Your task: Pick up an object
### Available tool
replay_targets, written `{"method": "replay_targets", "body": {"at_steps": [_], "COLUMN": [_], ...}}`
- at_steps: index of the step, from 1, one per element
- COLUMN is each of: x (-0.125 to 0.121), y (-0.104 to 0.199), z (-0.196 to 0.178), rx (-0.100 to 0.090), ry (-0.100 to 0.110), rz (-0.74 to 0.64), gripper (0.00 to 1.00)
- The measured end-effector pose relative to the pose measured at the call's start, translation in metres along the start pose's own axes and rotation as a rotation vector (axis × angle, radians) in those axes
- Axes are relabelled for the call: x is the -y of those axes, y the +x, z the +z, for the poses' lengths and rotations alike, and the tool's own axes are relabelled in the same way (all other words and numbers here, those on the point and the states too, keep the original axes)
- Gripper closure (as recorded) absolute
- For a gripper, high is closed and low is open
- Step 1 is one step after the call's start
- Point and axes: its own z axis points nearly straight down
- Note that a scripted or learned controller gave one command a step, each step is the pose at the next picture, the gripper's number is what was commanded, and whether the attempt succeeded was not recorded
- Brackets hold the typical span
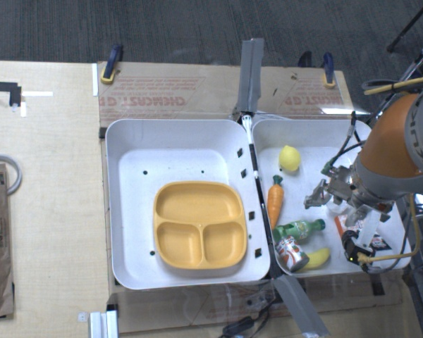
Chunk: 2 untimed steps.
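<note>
In the right bin (307,129) lie a yellow lemon (289,158), an orange carrot (275,201), a green bottle (299,229) on its side, a red-and-white can (289,252) and a small banana (317,258). My gripper (329,197) hangs over the right half of this bin, to the right of the carrot and just above the green bottle's cap end. It looks open, with nothing between its fingers. The arm's orange band (398,136) sits over the bin's right edge.
The left bin (127,189) holds a yellow divided plate (199,224). A grey divider post (250,76) rises at the back between the bins. Cables and the arm's wrist crowd the right bin's right side.
</note>
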Motion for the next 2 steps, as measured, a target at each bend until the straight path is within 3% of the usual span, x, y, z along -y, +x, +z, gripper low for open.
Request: {"method": "replay_targets", "body": {"at_steps": [1, 2], "x": [-0.014, 0.025], "y": [0.017, -0.009], "z": [0.037, 0.037], "rx": [0.001, 0.000], "ry": [0.000, 0.002], "rz": [0.030, 0.288], "gripper": [0.00, 0.00]}}
